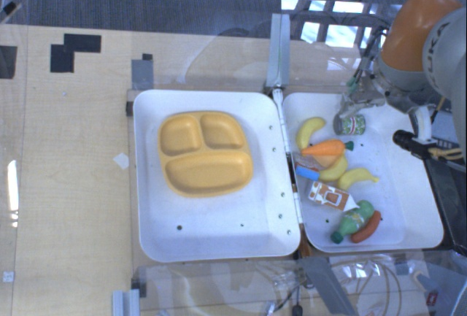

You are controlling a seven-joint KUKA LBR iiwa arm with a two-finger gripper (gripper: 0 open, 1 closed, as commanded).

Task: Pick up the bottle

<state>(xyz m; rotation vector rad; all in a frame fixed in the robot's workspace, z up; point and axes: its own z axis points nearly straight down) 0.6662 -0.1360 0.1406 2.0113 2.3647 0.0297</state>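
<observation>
Gripper [357, 99] over the right bin's far side; bottle [353, 220] at its near edge.

Whether the gripper is open cannot be told; it sits at a small can [350, 123]. The green bottle lies against a sausage [367, 228], beside a carton [327, 195], with bananas [343, 168] and a carrot [325, 149] farther back. A yellow tray [205, 152] fills the left bin [211, 238].

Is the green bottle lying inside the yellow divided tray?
No, the green bottle lies in the right bin beside a red sausage, while the yellow tray sits in the left bin.
</observation>
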